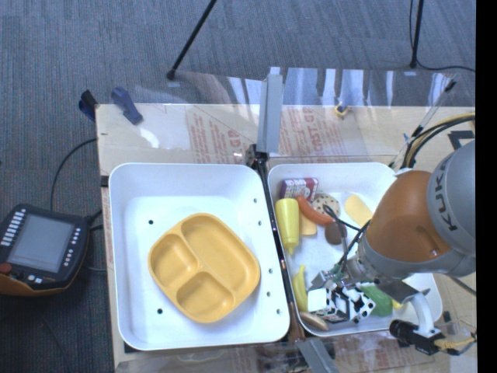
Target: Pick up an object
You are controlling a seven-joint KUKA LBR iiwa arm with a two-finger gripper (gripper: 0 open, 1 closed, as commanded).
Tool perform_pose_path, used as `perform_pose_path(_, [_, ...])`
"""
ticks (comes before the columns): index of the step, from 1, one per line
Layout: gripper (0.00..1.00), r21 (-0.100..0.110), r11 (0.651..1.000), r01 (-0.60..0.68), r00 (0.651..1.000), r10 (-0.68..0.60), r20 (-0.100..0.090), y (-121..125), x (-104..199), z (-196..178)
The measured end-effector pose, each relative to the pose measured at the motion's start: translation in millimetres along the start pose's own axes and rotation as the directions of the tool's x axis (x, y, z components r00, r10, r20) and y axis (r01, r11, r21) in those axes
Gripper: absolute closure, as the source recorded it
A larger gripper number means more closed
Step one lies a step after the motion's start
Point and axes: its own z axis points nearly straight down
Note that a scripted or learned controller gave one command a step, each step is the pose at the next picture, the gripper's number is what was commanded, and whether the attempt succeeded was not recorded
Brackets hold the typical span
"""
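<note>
The right bin [373, 169] holds a heap of toy food: a yellow bottle [287, 220], a red box [300, 186], an orange carrot [314, 207], a cookie [328, 203], a pale yellow slice [357, 208], a brown piece [335, 232] and a banana [299, 284]. My gripper [340, 286] is low in that bin's near part, over a white block [318, 300], a black-and-white toy [351, 307] and a green piece [380, 297]. The orange wrist [404, 224] hides what lies beneath it.
The left bin [132, 208] holds a yellow divided plate [203, 266]. A grey post [270, 119] stands behind the bins' shared wall. A teach pendant [39, 247] lies on the floor at left, and tripod legs [198, 29] cross behind the bench.
</note>
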Motion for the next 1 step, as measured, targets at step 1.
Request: perform_pose_path(1, [0.0,0.002,0.991,-0.132,0.991,0.132,-0.002,80.7,-29.0,-11.3])
